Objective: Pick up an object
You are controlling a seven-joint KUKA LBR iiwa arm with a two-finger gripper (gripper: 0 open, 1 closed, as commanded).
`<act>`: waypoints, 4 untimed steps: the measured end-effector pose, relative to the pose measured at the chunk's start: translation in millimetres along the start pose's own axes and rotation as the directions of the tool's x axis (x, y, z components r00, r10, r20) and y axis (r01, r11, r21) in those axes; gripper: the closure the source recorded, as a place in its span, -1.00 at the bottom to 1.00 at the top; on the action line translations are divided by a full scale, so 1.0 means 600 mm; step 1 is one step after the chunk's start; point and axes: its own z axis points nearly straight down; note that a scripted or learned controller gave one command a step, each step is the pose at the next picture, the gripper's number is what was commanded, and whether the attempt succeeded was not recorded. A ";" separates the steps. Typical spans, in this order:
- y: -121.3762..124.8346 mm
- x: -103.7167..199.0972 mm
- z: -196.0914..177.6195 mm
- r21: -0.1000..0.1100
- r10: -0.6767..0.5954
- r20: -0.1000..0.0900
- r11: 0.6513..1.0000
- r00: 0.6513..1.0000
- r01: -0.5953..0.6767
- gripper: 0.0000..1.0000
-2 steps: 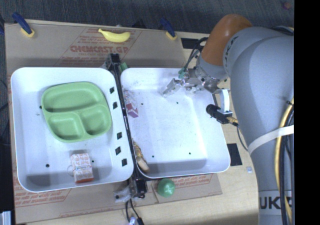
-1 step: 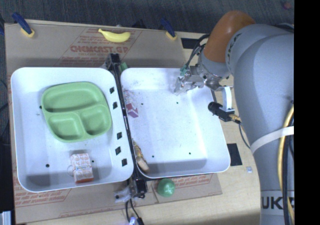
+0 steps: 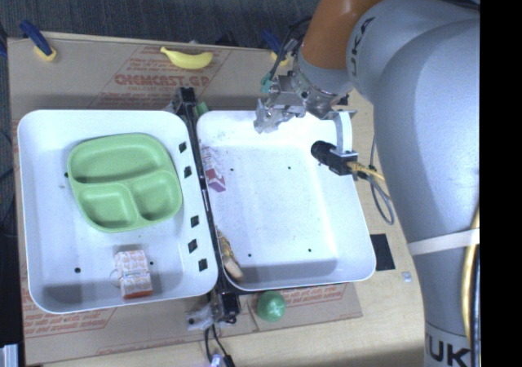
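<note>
left bin [image 3: 33,194]: green divided tray [image 3: 124,180], plus a small wrapped snack packet [image 3: 133,271] near the front
right bin [image 3: 342,227]: red-white packet [image 3: 214,170] against its left wall
gripper [image 3: 269,118]: over right bin's back edge, fingers honestly can't tell

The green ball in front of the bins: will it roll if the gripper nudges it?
Probably. The green ball looks round and smooth, resting on flat cardboard, so a sideways touch would likely send it rolling. Its small, curved surface may also slip from the fingers.

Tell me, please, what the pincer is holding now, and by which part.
It cannot be told. The pincer hangs over the far edge of the right bin, and no object shows in it; its tip is too small and blurred to judge.
</note>
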 end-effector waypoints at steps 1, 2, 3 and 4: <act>-0.002 -0.004 0.003 0.004 0.002 0.002 1.000 1.000 -0.002 -1.00; -0.004 -0.089 0.026 0.003 0.005 0.003 1.000 1.000 -0.005 -1.00; -0.057 -0.180 0.172 0.007 0.003 0.003 1.000 1.000 -0.003 -1.00; -0.100 -0.180 0.047 0.002 0.005 0.004 1.000 1.000 -0.005 -1.00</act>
